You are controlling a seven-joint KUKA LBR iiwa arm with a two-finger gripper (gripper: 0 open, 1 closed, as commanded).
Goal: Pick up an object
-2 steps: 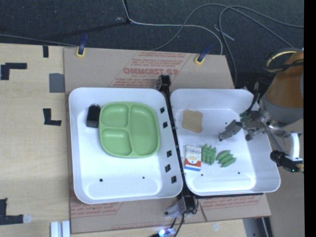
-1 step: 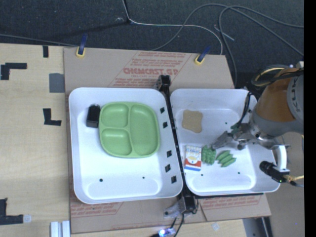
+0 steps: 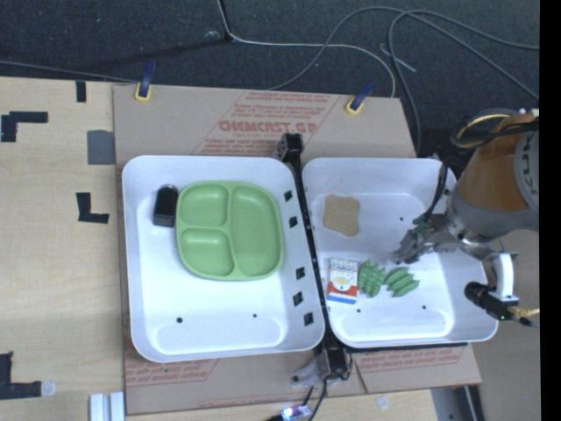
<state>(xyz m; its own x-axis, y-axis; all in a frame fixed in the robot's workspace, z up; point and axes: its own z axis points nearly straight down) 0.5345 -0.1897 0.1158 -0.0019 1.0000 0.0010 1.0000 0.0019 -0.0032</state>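
Observation:
My gripper (image 3: 412, 248) hangs low over the right bin (image 3: 386, 178), near its right side. Just below and left of it lie green pea pods (image 3: 401, 281) and another green bunch (image 3: 372, 278). A small red and white packet (image 3: 343, 280) lies to their left. A tan slice of bread (image 3: 341, 215) rests at the upper left of that bin. I see nothing between the fingers.
The left bin (image 3: 145, 235) bears a green divided plate (image 3: 231, 230) and a small black block (image 3: 165, 205) beside it. A black clamp strip (image 3: 302, 235) runs between the bins. Cables cross the dark floor behind the bench.

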